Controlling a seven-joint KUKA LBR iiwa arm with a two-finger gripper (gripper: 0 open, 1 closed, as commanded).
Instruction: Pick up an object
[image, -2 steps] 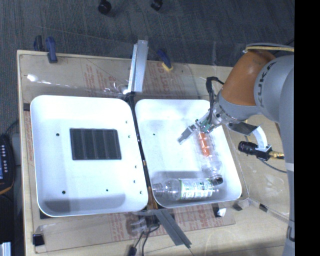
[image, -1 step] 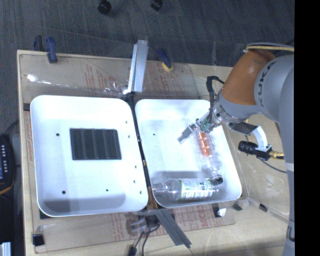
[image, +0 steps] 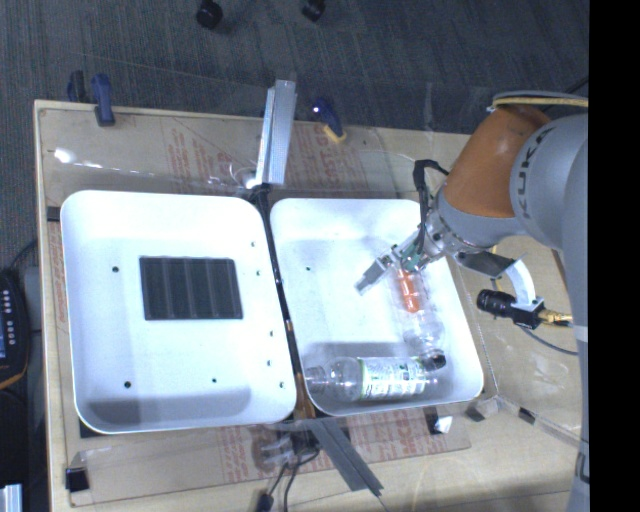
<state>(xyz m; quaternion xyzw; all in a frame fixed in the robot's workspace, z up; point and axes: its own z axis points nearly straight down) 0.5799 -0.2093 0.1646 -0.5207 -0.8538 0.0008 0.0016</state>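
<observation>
Nearest the camera, along the front wall of the right bin (image: 300, 260), a clear plastic bottle (image: 372, 377) lies on its side, its printed label facing up and its dark cap end pointing toward the bin's right corner. Just behind that cap end, a second clear bottle (image: 418, 312) lies lengthways near the right wall — it has an orange-red label on its upper part and a dark cap at its near end, close to the first bottle's cap.

Above the far end of this second bottle sits the gripper (image: 392, 265), reaching in from the grey arm (image: 545, 190) with its orange band. One grey finger juts left and toward the camera over the bin floor; whether the jaws are spread or closed on anything cannot be told, since the fingertips blur against the bottle's label.

The left bin (image: 90, 300) holds a dark ribbed rectangular panel (image: 191, 288) lying flat near its middle. Between the two bins at the far edge a grey metal bar (image: 276, 130) stands up, and blue clamps (image: 103, 100) sit on the bench's back edge.
</observation>
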